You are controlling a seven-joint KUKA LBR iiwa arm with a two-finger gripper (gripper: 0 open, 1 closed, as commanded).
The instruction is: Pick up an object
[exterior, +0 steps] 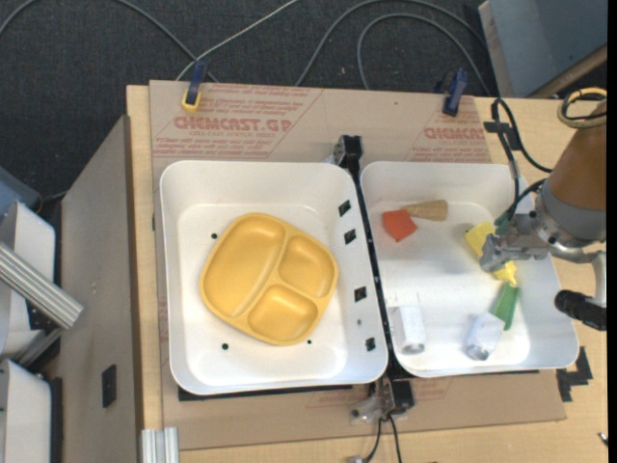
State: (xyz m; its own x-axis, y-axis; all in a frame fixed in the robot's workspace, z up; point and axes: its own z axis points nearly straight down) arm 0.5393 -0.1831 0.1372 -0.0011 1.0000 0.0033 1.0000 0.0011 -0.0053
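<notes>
Here we see the arm reaching in from the right, its end effector [501,252] low over the right bin [453,363]. Whether it is apart or together we cannot tell, since the wrist body hides that part.

Directly at the end effector lies a yellow object [479,237], bright and irregular in shape, with another yellow bit showing just below the metal. We cannot say that it is gripped. Just beneath it is a green object [505,305], slim and tilted, and touching or nearly touching its lower end sits a pale grey-white crumpled object [480,337]. Further left in the same bin are an orange-red block [399,225], a tan wedge-like piece [425,210] just beside its upper right, and a white cylinder [411,325] near the bin's left wall.

The left bin [183,355] carries a yellow divided plate [268,277] with three compartments, lying flat near the middle.

Both bins rest on a brown cardboard sheet [318,104] spread over the desk [106,258]. Red print on it reads "CHEMCAST G.P" at the upper left and "CHEMCAST" again at the upper right; smaller lines beneath are too fine to read. Two blue clamps [194,72] pin the sheet's far edge.
</notes>
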